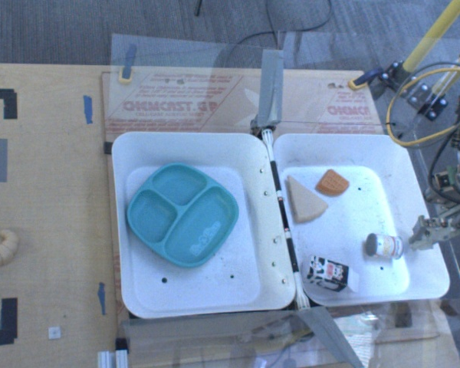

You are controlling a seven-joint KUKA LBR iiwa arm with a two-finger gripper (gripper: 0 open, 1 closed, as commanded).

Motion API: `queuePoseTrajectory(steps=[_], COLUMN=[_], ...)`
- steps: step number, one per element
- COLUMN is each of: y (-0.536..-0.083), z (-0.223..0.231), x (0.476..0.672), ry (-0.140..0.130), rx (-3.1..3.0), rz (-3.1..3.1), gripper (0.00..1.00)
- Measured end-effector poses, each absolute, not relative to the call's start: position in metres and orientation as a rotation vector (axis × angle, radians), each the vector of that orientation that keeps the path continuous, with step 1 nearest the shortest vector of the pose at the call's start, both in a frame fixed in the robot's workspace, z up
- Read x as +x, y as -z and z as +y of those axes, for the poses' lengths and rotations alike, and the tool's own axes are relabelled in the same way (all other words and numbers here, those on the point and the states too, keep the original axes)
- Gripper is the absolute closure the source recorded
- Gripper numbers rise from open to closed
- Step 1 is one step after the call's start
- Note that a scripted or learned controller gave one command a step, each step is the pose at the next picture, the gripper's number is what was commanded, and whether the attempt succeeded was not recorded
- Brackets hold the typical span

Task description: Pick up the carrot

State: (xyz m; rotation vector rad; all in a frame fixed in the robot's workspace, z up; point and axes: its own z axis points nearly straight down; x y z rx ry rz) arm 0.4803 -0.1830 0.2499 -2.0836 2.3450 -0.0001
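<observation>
Camera view, orange carrot point(332, 182) lying upper middle of the right bin point(422, 282) (beside a pale wedge point(304, 202)), jaws point(433, 233) hovering at right edge, state unclear.

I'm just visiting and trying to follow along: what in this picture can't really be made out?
- The gripper: a small pale shape at the right bin's right rim in the camera view; too small and blurred to read.
- The small jar: its label is too small to read.
- The black-and-white carton: its print is too small to read.
- The orange piece: too small to tell whether it is the carrot.
</observation>
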Motion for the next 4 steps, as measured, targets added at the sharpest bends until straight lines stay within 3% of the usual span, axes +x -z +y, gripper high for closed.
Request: queuePoseTrajectory(steps=[1,2,3,4], y=[-0.21,-0.243,-0.23,-0.219], z=[-0.126,-0.177,-0.124,-0.139], x=[0.54,0.509,0.552,0.505], ry=[-0.003,-0.002,-0.003,-0.008], rx=[-2.633,-2.718,-2.812,-3.016], rz=[1.705,1.566,1.39,0.869], gripper=[1.0,1.0,1.0,1.0])
